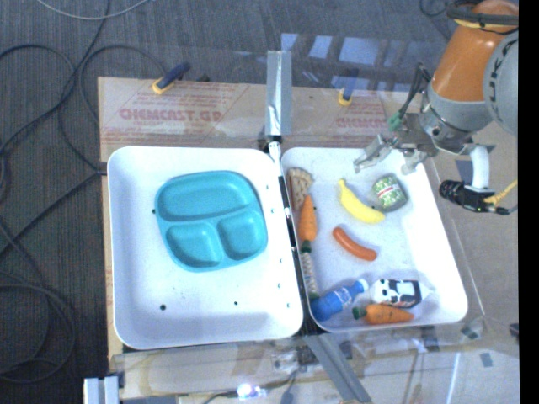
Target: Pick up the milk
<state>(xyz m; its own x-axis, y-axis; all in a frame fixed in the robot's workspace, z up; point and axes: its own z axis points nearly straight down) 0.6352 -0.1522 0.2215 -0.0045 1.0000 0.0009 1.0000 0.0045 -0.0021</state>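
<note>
The milk (399, 291) is a small white carton with black cow patches, lying on its side near the front of the right bin (445, 251). A blue bottle (335, 300) lies to its left and a carrot (386, 314) just in front of it. My gripper (389, 151) hovers over the bin's back edge, far behind the milk, its two fingers spread open with nothing between them. A green-and-white ball (388, 191) sits just below the gripper.
A banana (360, 204), a sausage (354, 242), a second carrot (307, 218) and a brown slice (299, 180) lie in the right bin. The left bin (135, 301) holds a blue divided tray (212, 219). A metal divider (277, 99) stands between the bins at the back.
</note>
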